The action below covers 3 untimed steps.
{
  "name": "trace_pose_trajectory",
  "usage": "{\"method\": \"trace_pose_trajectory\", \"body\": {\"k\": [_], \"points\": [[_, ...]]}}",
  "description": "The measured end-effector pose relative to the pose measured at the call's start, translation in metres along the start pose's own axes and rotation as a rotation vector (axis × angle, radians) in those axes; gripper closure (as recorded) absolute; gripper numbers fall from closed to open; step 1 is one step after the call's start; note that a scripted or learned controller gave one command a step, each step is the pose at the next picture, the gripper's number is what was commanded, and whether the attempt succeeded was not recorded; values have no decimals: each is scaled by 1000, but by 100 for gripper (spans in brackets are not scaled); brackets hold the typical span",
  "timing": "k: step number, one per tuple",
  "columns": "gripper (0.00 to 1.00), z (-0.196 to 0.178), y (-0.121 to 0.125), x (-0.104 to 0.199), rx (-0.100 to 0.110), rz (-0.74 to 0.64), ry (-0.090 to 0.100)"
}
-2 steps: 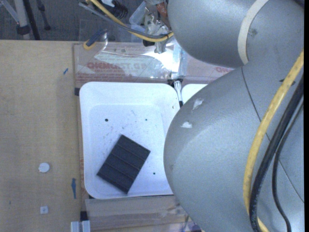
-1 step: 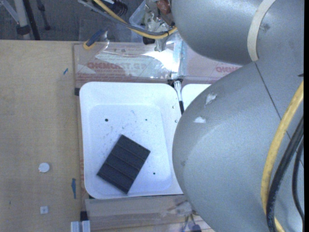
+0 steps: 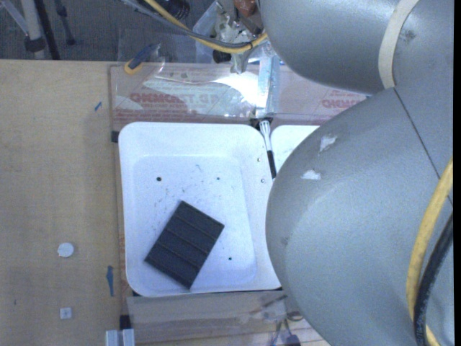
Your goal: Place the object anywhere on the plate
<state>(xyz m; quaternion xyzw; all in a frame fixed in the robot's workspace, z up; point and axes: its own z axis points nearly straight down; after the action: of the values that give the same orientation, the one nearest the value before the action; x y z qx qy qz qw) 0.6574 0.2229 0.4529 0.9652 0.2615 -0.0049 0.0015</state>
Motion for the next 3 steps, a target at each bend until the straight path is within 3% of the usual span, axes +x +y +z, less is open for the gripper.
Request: {"method": "trace_pose_trajectory", "body": {"k": [1,2,3], "points": [[100,-9,-2,1,-1,-4,-1],[100,64,-1,-2,2,246,9],[100,65,-3,-4,1,330,12]]}}
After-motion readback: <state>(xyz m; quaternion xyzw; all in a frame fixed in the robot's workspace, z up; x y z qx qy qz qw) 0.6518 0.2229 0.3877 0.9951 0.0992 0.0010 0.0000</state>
